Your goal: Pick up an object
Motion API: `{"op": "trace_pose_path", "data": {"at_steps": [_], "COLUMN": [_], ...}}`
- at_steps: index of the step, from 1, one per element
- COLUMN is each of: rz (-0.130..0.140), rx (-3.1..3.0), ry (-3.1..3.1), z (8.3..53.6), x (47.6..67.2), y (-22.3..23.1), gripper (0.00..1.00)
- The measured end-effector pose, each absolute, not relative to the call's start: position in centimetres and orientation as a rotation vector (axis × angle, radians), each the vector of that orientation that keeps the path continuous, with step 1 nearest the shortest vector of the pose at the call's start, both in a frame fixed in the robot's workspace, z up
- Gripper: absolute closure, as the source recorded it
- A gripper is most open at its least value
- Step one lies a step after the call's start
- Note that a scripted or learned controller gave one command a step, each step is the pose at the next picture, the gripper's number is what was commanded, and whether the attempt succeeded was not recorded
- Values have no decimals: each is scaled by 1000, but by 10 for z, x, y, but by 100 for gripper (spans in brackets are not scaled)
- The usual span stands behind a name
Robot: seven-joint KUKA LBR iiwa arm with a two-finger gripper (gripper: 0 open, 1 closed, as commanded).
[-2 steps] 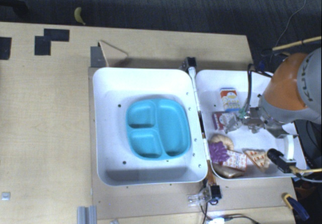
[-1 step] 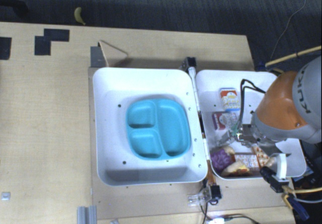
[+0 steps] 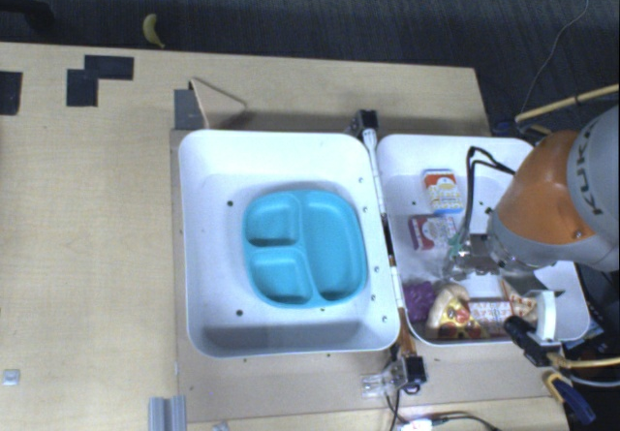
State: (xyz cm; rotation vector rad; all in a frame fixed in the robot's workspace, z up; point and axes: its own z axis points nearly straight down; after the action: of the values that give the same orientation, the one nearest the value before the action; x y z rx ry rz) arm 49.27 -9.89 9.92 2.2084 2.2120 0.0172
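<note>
Snack packets (image 3: pixel 463 311) | heaped at near edge of right bin (image 3: pixel 407 160), beside purple bag (image 3: pixel 418 298) | gripper (image 3: pixel 463 255) just above heap | opening: cannot tell | blue tray (image 3: pixel 305 245) in left bin (image 3: pixel 208 226)

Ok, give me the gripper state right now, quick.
Gripper: cannot be told. It is low over the right bin, above the packets, and the arm hides its tips.

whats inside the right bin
The right bin holds an orange-and-white packet, a dark red packet, a purple item and a gold wrapped snack. The arm covers the bin's right part.
</note>
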Motion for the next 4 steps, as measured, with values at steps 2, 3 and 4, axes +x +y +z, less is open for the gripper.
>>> {"op": "trace_pose_path", "data": {"at_steps": [2, 3, 4], "rz": [10, 9, 4], "rx": [2208, 2208, 2211], "ry": [2224, 2227, 2227], "z": [88, 187, 186], "x": [623, 671, 669], "y": [-123, -56, -57], "gripper": [100, 100, 0]}}
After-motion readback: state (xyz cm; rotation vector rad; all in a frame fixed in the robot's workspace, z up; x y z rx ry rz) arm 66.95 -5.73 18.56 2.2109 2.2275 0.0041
